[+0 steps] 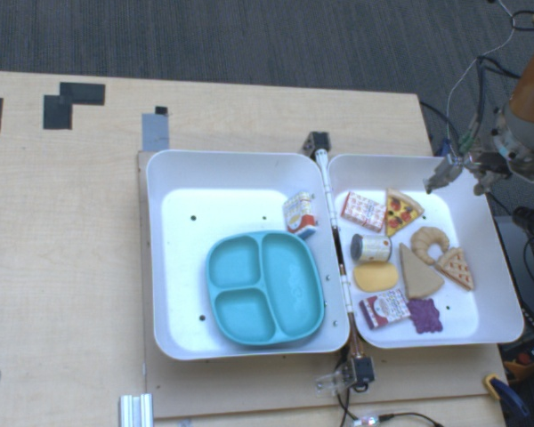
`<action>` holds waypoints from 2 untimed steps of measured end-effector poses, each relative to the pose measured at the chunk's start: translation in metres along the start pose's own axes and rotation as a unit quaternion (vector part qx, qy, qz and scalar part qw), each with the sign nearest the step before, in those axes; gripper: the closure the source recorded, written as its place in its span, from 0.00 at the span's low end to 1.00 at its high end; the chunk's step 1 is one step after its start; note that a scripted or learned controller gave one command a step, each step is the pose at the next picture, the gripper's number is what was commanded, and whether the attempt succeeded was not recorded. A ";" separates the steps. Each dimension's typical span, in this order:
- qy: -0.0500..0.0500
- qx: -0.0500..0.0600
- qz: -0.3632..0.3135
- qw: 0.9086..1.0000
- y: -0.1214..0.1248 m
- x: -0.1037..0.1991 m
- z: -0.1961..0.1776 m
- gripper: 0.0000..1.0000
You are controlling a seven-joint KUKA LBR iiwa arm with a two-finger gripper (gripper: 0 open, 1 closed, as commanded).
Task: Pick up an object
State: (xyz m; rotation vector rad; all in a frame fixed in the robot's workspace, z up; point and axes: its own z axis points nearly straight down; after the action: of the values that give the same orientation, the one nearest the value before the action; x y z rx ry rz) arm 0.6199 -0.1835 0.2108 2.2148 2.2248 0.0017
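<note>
Judging from where my gripper (463, 173) hangs at the frame's right, fingers spread and holding nothing above the upper edge of the right bin (507, 278), the pick hasn't begun: pizza slice (402, 210) and croissant (430, 239) lie untouched below it.

Left bin (160, 238) white, holding a turquoise three-compartment plate (265, 286) and a small white carton (300, 213) with red and blue print; right bin (494, 265) white, holding a red-and-white packet (363, 210), a pizza slice (401, 210) in yellow with red dots and a tan crust, a tan croissant (430, 237), a grey can (371, 248), a yellow lemon-like piece (376, 277), a beige bread slice (419, 274), an orange-tan lattice pie wedge (456, 268), a second red-and-white packet (385, 309) and purple grapes (424, 315). Desk (62, 265) pale wood grain with black squares (71, 103) near its far edge; floor (249, 25) dark grey carpet with a fine rib. Tool (463, 171) dark grey, on a grey arm with an orange band (532, 92).
</note>
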 end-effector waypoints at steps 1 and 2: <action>0.000 -0.001 0.001 1.000 -0.058 -0.006 0.124 0.00; 0.000 -0.003 0.001 1.000 -0.056 -0.006 0.113 1.00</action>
State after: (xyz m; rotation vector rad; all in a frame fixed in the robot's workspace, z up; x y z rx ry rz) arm 0.5641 -0.1895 0.0975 2.2121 2.2197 0.0082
